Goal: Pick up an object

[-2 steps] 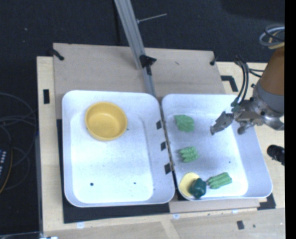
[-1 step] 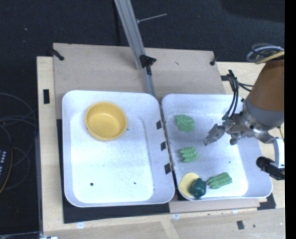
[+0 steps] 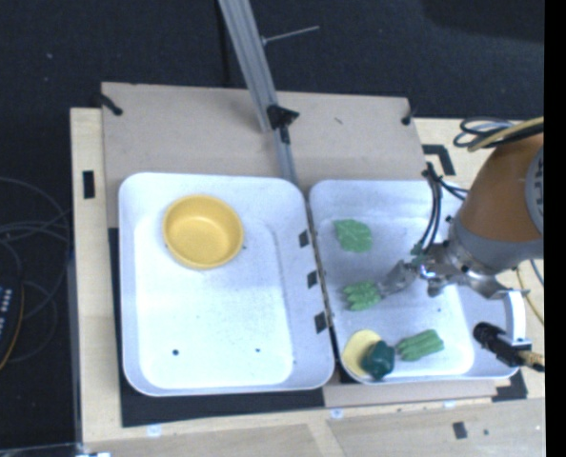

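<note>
Green object [image 3: 362, 296] in right bin [image 3: 397, 198], fingers [image 3: 394, 276] just beside it.

Your bench carries two shallow white bins side by side: the left bin [image 3: 207, 350] and the right bin [image 3: 397, 208].

Left bin: one yellow bowl [image 3: 203, 231], upright, at about 10 o'clock.

Right bin: you have a green ridged piece [image 3: 353, 235] at 11 o'clock; a second green piece [image 3: 362, 296] at 8 o'clock, near the divider; a third green piece [image 3: 419, 345] at 5 o'clock; a small yellow dish [image 3: 357, 347] at 7 o'clock with a dark teal object [image 3: 379, 360] resting against its lower right.

Arm: grey with an orange band [image 3: 502, 193], entering from 3 o'clock. The gripper [image 3: 397, 276] sits just right of the second green piece.
</note>
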`<state>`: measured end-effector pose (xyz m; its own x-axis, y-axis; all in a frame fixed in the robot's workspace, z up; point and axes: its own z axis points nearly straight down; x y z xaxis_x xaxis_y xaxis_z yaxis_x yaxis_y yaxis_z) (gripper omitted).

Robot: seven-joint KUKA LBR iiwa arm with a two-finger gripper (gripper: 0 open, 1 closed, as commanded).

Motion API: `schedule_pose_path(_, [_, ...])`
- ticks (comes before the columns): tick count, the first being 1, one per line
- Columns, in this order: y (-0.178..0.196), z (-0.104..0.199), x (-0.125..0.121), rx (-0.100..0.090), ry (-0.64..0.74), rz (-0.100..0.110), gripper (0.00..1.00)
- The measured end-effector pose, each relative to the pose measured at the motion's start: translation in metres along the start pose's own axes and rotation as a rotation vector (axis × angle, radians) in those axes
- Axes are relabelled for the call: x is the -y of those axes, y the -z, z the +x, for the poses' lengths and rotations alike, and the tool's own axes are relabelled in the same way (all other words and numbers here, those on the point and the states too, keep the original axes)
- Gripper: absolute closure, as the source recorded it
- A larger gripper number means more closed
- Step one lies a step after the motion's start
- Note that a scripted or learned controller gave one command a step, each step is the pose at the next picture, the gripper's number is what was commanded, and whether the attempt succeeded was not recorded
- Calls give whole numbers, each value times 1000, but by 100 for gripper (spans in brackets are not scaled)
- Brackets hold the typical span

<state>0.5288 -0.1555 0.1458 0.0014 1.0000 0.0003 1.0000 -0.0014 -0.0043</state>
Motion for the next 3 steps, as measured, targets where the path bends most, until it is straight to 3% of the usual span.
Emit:
schedule_pose_path(1, [-45, -1, -1, 1, 1, -6, 0])
schedule_pose_path(2, [-32, 0, -3, 0, 1, -12, 100])
schedule_pose_path(3, [28, 6, -2, 1, 2, -10, 100])
